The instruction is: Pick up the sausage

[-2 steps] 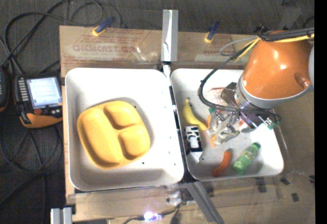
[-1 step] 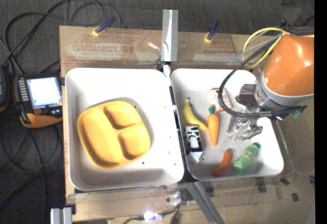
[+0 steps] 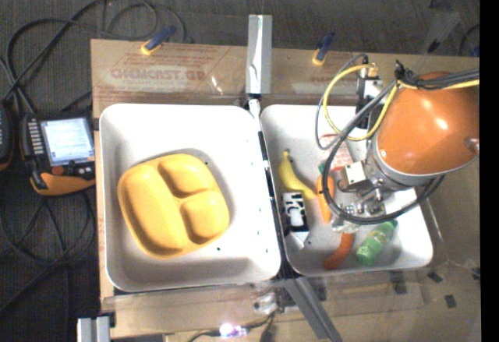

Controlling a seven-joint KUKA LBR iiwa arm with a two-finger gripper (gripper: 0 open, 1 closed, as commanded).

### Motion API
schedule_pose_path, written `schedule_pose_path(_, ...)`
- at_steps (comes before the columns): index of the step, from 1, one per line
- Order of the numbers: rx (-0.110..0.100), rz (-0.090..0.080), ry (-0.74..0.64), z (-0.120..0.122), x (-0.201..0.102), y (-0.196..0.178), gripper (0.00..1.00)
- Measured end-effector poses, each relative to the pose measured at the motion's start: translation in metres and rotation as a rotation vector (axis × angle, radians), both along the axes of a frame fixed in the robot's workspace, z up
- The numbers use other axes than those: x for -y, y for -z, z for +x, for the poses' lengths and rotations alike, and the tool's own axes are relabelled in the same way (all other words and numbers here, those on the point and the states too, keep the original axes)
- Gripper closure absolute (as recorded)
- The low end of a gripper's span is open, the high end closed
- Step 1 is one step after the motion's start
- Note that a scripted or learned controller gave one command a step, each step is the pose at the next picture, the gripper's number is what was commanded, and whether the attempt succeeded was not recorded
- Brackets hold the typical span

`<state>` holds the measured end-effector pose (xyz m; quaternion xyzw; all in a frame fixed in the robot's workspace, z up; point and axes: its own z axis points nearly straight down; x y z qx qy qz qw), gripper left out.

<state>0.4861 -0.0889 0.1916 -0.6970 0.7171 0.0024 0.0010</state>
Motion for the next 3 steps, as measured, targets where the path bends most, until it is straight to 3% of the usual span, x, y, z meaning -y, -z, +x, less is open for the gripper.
schedule_pose_path(1, 0.004, 0.005, -0.847, -0.002, -0.02, 0.009, 1.0)
schedule_pose_path(2, 0.003, 0.007, -1.359, 0.024, 0.016, 0.028, 1.0)
schedule_pose_path(3, 0.008, 0.005, -1.392, 0.022, 0.048, -0.056, 1.0)
